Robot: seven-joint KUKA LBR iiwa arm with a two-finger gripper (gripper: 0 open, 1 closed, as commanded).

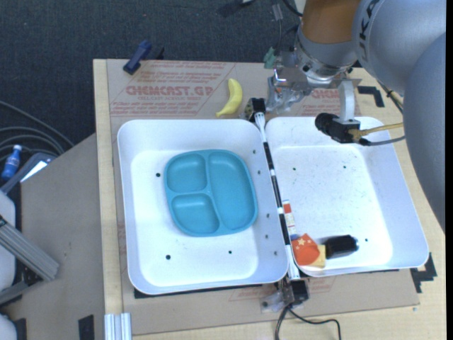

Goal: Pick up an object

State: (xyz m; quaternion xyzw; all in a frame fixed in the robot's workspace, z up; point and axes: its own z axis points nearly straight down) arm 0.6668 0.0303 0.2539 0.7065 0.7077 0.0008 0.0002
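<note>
The red-and-yellow toy (306, 251) and a black block (341, 245) lie side by side in the right bin's (354, 190) near-left corner. The gripper (283, 96) hangs above that bin's far-left corner, and whether it is apart or together cannot be told. A good pick would probably centre over one piece, clear of the bin's wall.

We see the jaws over the far end of the seam where the left bin (141, 225) and right bin (340, 190) meet, both on the counter (170, 91). A banana (231, 98) lies on the counter just to the view's left of the jaws, behind the left bin. A clip (136, 57) sits farther left and farther back, at the counter's far edge. A divided plate (210, 191) lies in the left bin, in front of the jaws and to their left. In the right bin, well in front of the jaws at the near corner by the seam, a small toy (306, 248) touches an oblong block (340, 246) on its right.
</note>
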